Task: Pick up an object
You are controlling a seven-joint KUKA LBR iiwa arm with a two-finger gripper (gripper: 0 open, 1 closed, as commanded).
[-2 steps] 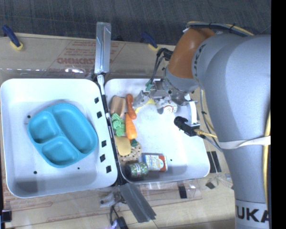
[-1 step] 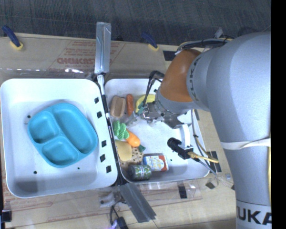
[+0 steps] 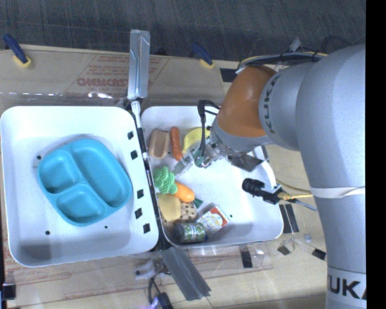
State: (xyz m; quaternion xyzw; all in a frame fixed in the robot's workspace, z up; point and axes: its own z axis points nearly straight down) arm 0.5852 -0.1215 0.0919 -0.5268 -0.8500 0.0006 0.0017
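Two shallow white bins side by side on the bench. In the left bin (image 3: 26, 227), a blue plate (image 3: 83, 180) with three compartments, lying flat and turned at a slant to the walls. In the right bin (image 3: 243, 210), a group of small toy foods, mostly gathered along the left wall. Near the far left corner, a brown bun (image 3: 157, 143). Just beside it on the right, an orange sausage (image 3: 175, 143), both pointing toward the far wall. To the right of the sausage, a yellow piece (image 3: 194, 138), partly hidden behind the wrist. Closer to the camera, a green leafy piece (image 3: 165, 179) near the left wall, with a small carrot (image 3: 185, 193) touching or almost touching it; hard to say which. Next, a pale yellow piece (image 3: 168, 206) and a small brown block (image 3: 188, 211) just beside it. At the near wall, a dark can (image 3: 190, 232) lying on its side, and a small packet (image 3: 213, 219) leaning close to it. From the right, a grey arm (image 3: 321, 127) with an orange band, reaching over the right bin. At its end, the gripper (image 3: 194, 161), low over the middle of this bin, between the yellow piece and the green leafy piece, close to the near end of the sausage. Impossible to tell from this angle whether open or closed. All the toy foods resting on the bin floor.
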